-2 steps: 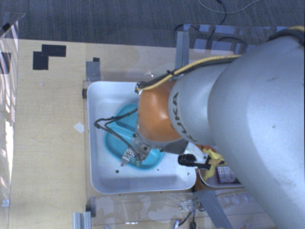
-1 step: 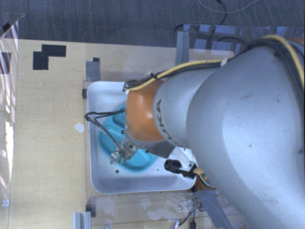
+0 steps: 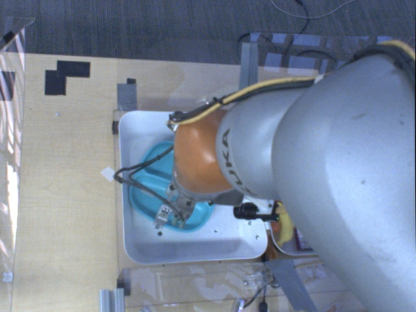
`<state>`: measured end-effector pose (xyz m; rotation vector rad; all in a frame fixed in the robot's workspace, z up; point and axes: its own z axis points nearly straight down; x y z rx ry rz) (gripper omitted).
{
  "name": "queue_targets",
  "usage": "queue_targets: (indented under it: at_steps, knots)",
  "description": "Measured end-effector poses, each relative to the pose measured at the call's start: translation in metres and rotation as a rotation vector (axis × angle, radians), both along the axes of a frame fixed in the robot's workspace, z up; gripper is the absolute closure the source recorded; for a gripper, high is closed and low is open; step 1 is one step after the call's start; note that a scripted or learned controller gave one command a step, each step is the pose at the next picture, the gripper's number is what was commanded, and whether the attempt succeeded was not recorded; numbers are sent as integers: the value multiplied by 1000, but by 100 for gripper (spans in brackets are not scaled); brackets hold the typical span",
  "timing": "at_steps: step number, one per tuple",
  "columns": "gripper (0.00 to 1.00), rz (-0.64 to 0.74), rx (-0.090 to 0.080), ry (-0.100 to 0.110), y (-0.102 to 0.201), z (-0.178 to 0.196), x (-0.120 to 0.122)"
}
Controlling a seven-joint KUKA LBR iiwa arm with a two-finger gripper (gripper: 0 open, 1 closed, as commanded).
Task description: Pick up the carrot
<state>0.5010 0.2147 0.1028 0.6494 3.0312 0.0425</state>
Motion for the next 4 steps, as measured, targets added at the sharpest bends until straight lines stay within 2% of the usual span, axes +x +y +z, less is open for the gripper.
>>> queue_targets:
  at_steps: [1,2,3,4]
  knots:
    - [0,248,-11,-5,-8,0,0]
    - [0,-167,-1,12,16,0,-1]
    - [0,-37,-5,2,18,0,1]
    - [0,-17,-5,0,19,0,1]
